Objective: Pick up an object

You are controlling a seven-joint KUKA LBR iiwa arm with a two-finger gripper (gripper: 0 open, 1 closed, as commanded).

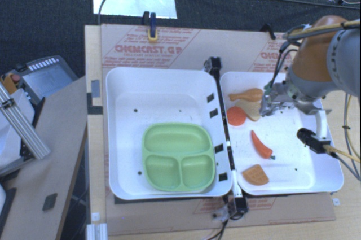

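The likeliest target is the pale tan, drumstick-shaped toy food point(246, 96) lying near the back-left corner of the right white bin point(327, 179), with a beige piece point(252, 110) just below it and a round orange-red slice point(236, 116) touching that piece on its left side. The gripper point(269, 103) is down among these, at the right end of the drumstick, but whether it is spread or pinched on anything I cannot tell. Nothing looks lifted: every piece lies on the bin floor, so the pick is judged not yet made. Towards the front edge lie a red chilli-shaped toy point(261, 144) and an orange wedge point(255, 175). The left white bin point(121, 83) holds a green three-compartment plastic tray point(178, 156) by its front edge.
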